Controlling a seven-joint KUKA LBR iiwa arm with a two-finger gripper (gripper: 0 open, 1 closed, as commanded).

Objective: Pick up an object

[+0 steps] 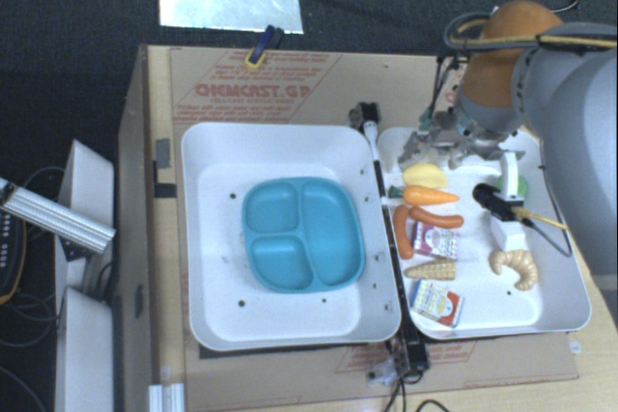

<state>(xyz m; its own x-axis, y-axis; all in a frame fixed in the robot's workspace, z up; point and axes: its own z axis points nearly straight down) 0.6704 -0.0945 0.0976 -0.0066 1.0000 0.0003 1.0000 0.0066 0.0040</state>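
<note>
Tool [452, 142]: at far end of right bin [565, 299]; whether clenched or released, cannot tell. Nearest item: yellow lemon [425, 175], just nearward and left of it. Beside that: carrot [431, 197], long axis left-right; sausages [425, 225]; croissant [515, 265]. Left bin [208, 169]: blue tray [301, 234].

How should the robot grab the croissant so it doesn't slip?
Probably come straight down and pinch the croissant across its thick middle, where the curve is fattest. It lies flat in the right bin with bare floor around it, so fingers fit on both sides. The thin tips would likely slide out.
</note>
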